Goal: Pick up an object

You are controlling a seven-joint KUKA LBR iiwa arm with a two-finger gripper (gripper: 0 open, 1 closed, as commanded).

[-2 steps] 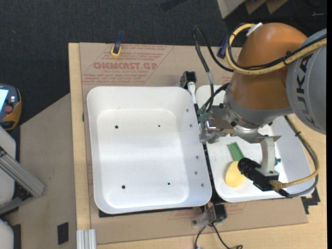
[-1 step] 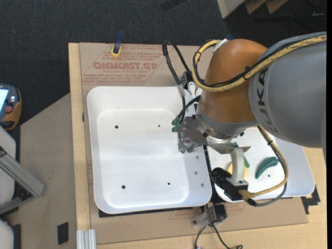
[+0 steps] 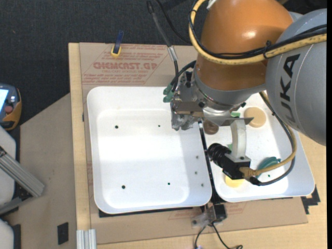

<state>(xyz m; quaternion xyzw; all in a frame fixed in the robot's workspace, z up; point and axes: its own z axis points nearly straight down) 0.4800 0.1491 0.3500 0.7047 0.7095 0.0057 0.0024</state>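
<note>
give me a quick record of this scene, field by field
arm: grey and orange, reaching in from the right, over the right bin
gripper: low at the divide between the bins
left bin: white, small dark dots on its floor
right bin: beige round disc, yellow thing near front
held: cannot tell

Disc [image 3: 255, 116] in right bin [image 3: 295, 178], left bin [image 3: 140, 160] alongside

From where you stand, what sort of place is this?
Probably a robotics lab or test bench, not a home or shop. A big grey and orange arm reaches over two shallow white trays, the left bin and the right bin, which sit on a printed cardboard sheet.
</note>
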